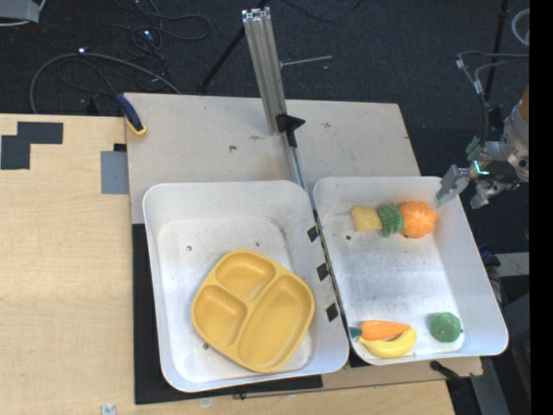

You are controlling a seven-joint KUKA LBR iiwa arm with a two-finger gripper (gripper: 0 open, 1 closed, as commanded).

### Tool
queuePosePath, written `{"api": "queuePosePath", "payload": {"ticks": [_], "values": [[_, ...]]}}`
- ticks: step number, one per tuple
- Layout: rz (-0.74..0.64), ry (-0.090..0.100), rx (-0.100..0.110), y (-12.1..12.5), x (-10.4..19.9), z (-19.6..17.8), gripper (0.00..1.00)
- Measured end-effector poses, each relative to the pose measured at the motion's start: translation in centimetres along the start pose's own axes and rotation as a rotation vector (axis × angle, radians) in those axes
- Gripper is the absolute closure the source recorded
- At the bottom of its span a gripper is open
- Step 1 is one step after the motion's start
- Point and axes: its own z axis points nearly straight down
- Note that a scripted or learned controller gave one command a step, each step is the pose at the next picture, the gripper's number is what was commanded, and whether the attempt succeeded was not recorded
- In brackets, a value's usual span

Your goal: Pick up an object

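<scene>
Objects sit in two clusters in the right bin [458, 258]. At its upper part, a row runs left to right: a yellow piece [365, 220], a green piece [390, 220] and an orange fruit [418, 220], each touching the next. At the lower edge lie a carrot [384, 328] resting on a banana [390, 345], with a green round object [446, 326] just beside them to the right. The end effector [467, 188] sits at the right of the frame, above the bin's upper right rim, near the orange fruit but apart from it; its two fingers are spread, nothing between them. The left bin [168, 232] holds a yellow divided plate [252, 309], lower centre. Both bins rest on the desk [346, 141]; a metal post [264, 67] rises at upper centre.
</scene>
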Motion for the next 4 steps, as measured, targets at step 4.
{"api": "queuePosePath", "payload": {"ticks": [4], "values": [[0.0,0.002,0.004,-0.8,1.1,17.3,0.0]]}}
